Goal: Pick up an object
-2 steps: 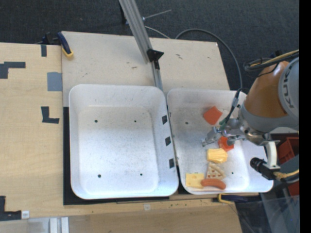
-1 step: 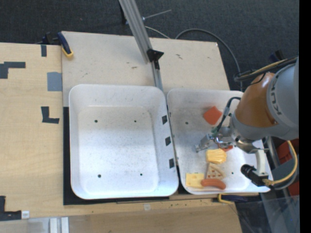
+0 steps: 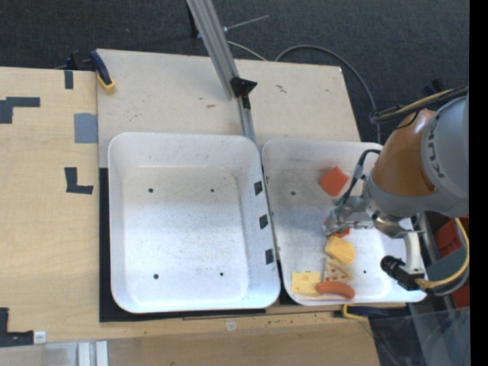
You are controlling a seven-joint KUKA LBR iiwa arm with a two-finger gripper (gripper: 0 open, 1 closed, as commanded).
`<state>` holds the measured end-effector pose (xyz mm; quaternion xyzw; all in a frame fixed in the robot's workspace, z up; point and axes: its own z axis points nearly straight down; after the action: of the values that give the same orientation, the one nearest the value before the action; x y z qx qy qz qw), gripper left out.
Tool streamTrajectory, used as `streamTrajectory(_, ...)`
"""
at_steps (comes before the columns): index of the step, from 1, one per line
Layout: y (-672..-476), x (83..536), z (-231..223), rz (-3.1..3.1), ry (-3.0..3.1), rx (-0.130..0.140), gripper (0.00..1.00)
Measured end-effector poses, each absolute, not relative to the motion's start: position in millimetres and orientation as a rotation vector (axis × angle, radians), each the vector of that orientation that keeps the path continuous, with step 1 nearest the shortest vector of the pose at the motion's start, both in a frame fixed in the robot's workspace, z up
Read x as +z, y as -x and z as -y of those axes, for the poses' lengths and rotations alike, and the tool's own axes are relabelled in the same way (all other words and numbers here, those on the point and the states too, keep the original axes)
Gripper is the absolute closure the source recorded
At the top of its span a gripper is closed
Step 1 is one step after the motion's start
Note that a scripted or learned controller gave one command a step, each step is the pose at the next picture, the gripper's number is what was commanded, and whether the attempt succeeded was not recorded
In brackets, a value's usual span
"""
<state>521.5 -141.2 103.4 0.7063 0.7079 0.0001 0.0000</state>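
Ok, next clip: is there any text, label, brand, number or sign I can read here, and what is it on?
No readable text, brand, number or sign on anything here.
Grey tape pieces on the bench: plain patches, no lettering.
Small dark tabs on the left bin's right wall: too small to tell whether they carry print.
The arm, gripper and the objects in the right bin bear no visible marking.

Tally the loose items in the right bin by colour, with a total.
Orange: 1, the block near the bin's far side
Yellow: 2, a piece just below the gripper and a flat piece at the near rim
Tan: 1, a cracker-like piece
Red: 1, a sausage shape
Total: 5
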Motion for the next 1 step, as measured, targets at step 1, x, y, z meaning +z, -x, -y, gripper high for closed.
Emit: streamTrajectory(1, -526.9, 163.9, 135.3, -2.221, -2.216, 0.004, 1.0)
